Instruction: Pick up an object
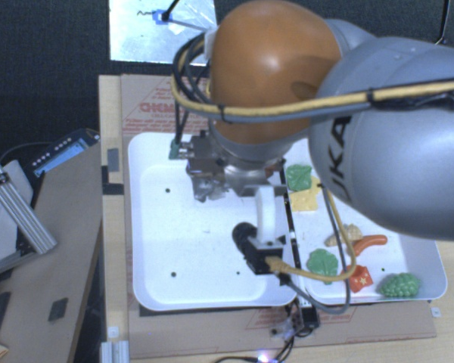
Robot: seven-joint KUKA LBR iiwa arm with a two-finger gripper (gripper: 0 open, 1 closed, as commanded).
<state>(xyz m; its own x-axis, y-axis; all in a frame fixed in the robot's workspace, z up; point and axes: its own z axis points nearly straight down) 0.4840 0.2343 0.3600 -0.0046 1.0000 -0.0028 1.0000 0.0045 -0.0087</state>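
The toys lie in the right bin (427, 267) — a green bunch of grapes (400, 284), a red piece (361, 278), two green leafy pieces (322, 262), an orange pepper (367, 242) and a yellow block (306, 200) — while the gripper (206, 174) hangs over the left bin (159, 278), its opening impossible to tell.

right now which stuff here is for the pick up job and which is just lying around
For the job:
- grey arm's gripper, over the left white bin
- right white bin holding green leafy toy, green lumpy toy, yellow block, orange-red pepper toy, red piece, green grape bunch

Lying about:
- silver sheet
- black and blue device
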